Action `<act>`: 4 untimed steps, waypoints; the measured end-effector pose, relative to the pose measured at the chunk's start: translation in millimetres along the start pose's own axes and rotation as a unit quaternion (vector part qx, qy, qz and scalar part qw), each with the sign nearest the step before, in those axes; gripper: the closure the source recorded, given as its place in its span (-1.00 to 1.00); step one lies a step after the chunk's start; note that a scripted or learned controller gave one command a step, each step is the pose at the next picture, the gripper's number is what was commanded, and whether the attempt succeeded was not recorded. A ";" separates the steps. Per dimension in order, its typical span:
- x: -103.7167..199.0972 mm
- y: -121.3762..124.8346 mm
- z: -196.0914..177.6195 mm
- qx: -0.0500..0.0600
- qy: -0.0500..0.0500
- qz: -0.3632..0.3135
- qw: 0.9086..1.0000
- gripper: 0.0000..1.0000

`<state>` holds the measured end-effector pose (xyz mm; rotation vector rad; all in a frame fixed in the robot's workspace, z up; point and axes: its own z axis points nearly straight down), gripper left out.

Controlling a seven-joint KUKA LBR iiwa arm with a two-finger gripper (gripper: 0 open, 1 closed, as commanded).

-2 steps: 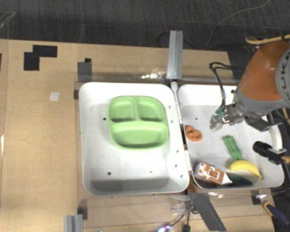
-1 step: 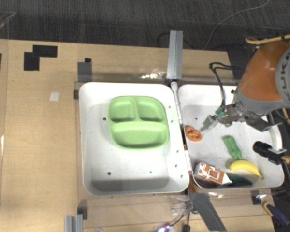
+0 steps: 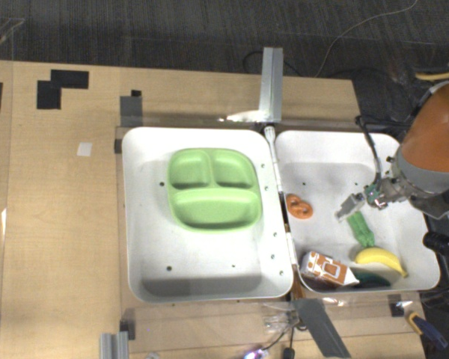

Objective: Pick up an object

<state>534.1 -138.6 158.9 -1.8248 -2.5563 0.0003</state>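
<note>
The green toy vegetable, mid right bin, looks light and stiff; I'd take its middle. My fingers hover open, empty.

We cannot make out how the gripper fingers stand; they blur together. Below it, the banana covers part of a dark object we cannot identify.

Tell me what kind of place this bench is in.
Probably a robotics lab set up for grasping trials. A grey and orange arm reaches over two white bins, one bearing a green divided plate, the other toy-like items such as a banana; cables trail across dark carpet.
</note>
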 end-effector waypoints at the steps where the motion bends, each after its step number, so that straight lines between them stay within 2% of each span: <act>1: -36.2 -4.2 69.1 -0.006 -0.001 0.019 1.000 -1.00; 2: -35.1 -0.7 60.6 -0.007 0.000 0.017 1.000 1.00; 3: -51.5 -30.9 67.6 -0.005 -0.001 0.077 0.997 1.00; 4: 4.2 3.3 -27.8 -0.003 -0.001 0.070 0.998 1.00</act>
